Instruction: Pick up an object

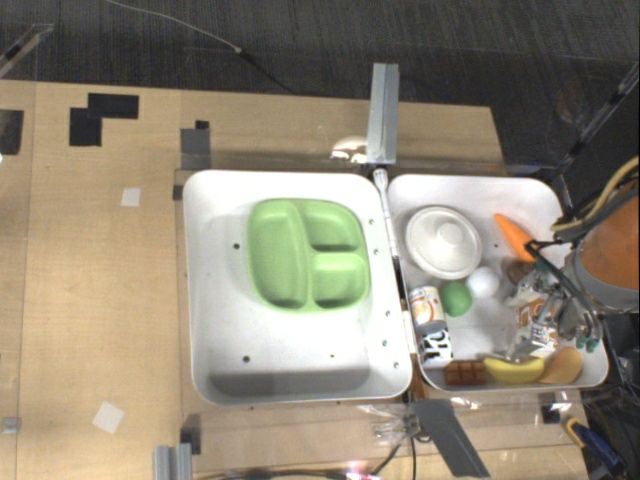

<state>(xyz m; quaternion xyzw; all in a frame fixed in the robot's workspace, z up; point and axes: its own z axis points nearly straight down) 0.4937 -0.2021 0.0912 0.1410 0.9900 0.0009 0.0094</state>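
Nearest the lens, the grey arm's orange band (610, 253) looms at the right edge, with the end effector (540, 313) low in the right bin (500, 186) amid cables; whether it is open or closed cannot be told. Largest is the wooden desk (90, 318). Then comes the left bin (215, 348), holding a green divided tray (305, 253). Smaller things crowd the right bin: a white bowl (443, 239), a carrot (512, 234) at the back, a banana (514, 370) along the front wall, a can (427, 306) beside a green ball (457, 299), and a white ball (483, 283).
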